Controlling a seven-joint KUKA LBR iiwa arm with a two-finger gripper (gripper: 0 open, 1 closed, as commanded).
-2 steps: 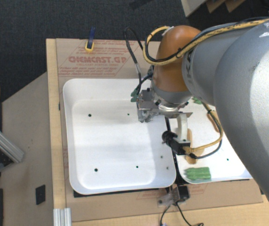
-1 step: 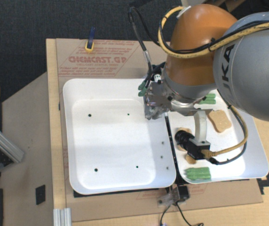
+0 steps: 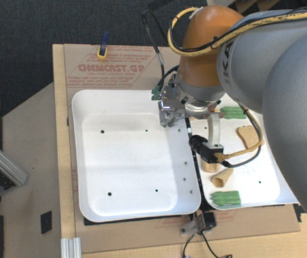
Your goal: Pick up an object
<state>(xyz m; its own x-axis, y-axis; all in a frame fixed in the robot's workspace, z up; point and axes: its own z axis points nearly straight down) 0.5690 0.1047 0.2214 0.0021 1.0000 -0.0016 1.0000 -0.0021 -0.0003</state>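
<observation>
The claw [image 3: 167, 116] hangs at the edge of the shallow white bin [image 3: 122, 163]. Its grip state cannot be determined, and no load is seen. A loose tan cone [image 3: 221, 178] and a ribbed green block [image 3: 226, 199] lie apart from it, arm-side, evidently awaiting pickup.

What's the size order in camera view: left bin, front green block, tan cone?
1. left bin, by far
2. green block
3. tan cone
The block and the cone look close in size, so the order of those two is unsure.

The left bin [image 3: 126, 160] is seen white, dark-dotted — the right bin [image 3: 266, 192] white too. At its six o'clock, a green, seemingly ridged block [image 3: 224, 198] and a tan cone [image 3: 221, 178] are seen.
</observation>
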